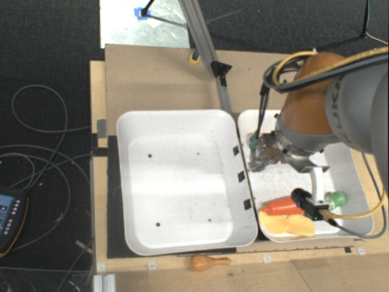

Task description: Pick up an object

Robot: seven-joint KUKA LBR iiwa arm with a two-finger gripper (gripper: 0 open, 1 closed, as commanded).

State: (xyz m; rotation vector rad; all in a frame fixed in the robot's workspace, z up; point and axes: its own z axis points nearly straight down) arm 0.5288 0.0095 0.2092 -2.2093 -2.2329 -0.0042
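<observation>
My gripper [261,156] hangs low over the left part of the right bin [358,190], close to the wall between the two bins. The arm's grey and orange wrist covers much of that bin's far half. At the bin's near edge lie an orange-red object [281,207], a pale yellow object [290,225] in front of it, and a small green object [336,198] to the right. All three are nearer the camera than the gripper and apart from it. A small teal bit [252,142] shows beside the gripper; what it is I cannot tell.
The left bin [176,181] stands beside the right one, with black clips along the shared wall. A small tan pear-shaped object [208,261] lies on the bench in front of the bins. A slanted grey pole [203,38] crosses the back.
</observation>
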